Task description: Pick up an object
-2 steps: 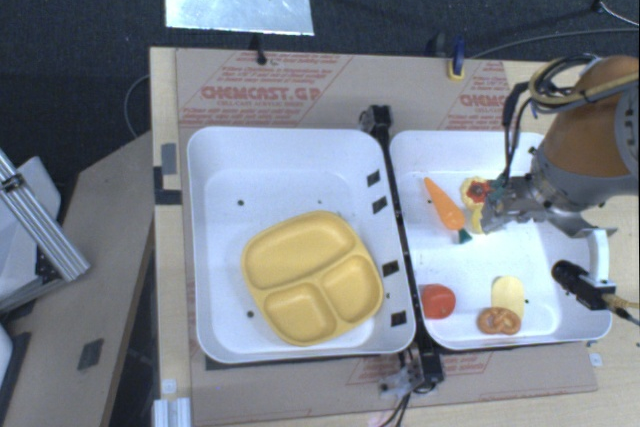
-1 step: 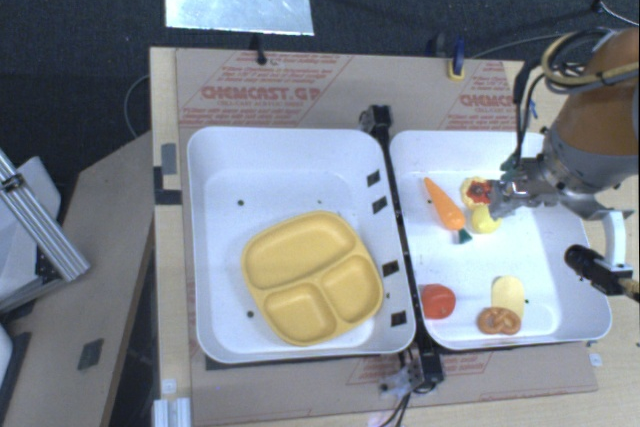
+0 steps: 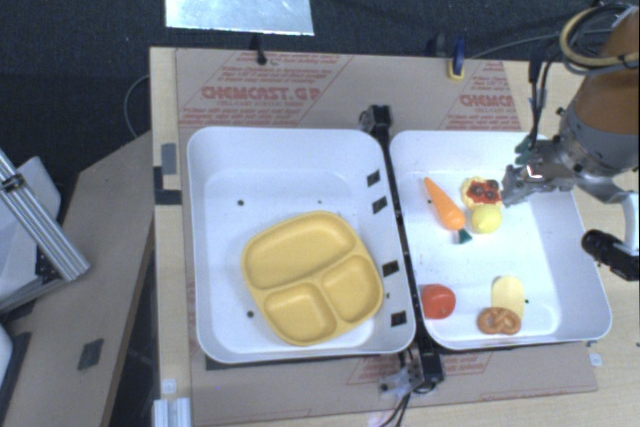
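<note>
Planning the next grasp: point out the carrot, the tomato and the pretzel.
carrot (image 3: 445, 204): camera view, middle of its orange body.
tomato (image 3: 438, 301): camera view, centre of its red top.
pretzel (image 3: 498, 320): camera view, middle of its brown loops.

Open floor is left across the right bin's (image 3: 560, 315) centre; it is hemmed by a carrot (image 3: 444, 203), lemon (image 3: 486, 220), tomato (image 3: 437, 301) and pretzel (image 3: 498, 320).
</note>
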Controlling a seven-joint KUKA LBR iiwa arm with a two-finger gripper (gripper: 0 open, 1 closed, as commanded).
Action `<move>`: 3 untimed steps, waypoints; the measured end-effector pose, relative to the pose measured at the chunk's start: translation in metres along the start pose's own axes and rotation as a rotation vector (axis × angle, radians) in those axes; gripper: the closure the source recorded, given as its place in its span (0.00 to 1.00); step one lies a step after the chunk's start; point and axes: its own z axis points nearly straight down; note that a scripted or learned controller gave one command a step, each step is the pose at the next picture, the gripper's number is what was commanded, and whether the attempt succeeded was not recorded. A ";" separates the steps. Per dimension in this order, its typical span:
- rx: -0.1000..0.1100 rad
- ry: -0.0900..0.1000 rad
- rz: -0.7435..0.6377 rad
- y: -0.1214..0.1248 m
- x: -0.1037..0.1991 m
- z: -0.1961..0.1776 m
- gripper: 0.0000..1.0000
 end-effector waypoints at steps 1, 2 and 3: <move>0.005 0.003 -0.004 0.013 0.050 0.015 1.00; 0.004 0.003 -0.005 0.027 0.108 0.026 1.00; 0.002 0.004 -0.005 0.042 0.159 0.016 1.00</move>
